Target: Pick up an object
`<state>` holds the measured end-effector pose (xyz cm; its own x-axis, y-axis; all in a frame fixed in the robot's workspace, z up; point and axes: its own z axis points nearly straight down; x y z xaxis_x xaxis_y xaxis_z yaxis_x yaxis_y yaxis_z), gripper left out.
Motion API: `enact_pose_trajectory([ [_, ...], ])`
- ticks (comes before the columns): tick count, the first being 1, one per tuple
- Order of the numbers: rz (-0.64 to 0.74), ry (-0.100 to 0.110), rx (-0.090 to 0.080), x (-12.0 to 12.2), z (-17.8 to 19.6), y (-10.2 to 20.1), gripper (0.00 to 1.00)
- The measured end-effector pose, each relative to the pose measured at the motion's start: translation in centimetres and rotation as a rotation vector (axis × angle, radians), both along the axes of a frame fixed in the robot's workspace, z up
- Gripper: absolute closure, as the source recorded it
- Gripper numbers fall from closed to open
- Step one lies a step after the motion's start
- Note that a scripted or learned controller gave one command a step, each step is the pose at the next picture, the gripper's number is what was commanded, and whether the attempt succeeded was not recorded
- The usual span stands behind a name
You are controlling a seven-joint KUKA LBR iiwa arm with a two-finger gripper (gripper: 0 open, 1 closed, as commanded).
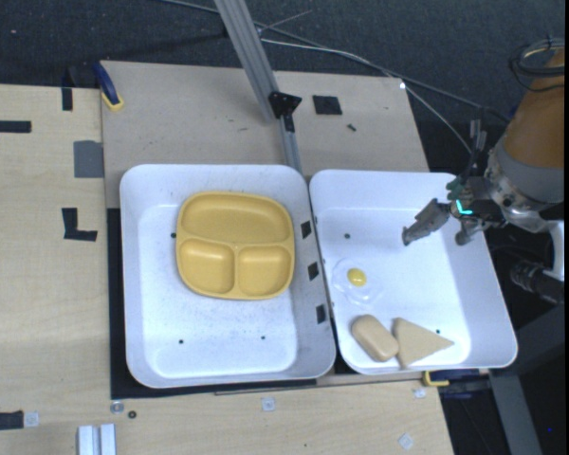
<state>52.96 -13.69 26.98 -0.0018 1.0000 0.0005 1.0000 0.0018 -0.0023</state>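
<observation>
Far to my left the yellow tray [235, 244] fills the other bin; nearer, below-left of my fingers [443, 224], lie a small yellow ball [357, 277], a tan roll [373, 337] and a tan wedge [420, 340]. My fingers hang spread and empty, so I should come straight down over the roll, probably the easiest catch, and close across its narrow width.

Left bin [152, 349]: holds a yellow tray [235, 244] with three compartments.
Right bin [474, 292]: fried egg [357, 280] near the middle; roll [373, 337] and wedge [420, 340] side by side at the near edge.
Gripper [446, 226]: over the right bin's far right part, fingers spread, nothing between them.
Arm [536, 140]: enters from the right.
</observation>
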Motion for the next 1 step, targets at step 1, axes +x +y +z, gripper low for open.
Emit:
enact_pose_trajectory([
  [1, 0.0, -0.001, 0.0, 0.02, 0.02, 0.0, 0.0],
])
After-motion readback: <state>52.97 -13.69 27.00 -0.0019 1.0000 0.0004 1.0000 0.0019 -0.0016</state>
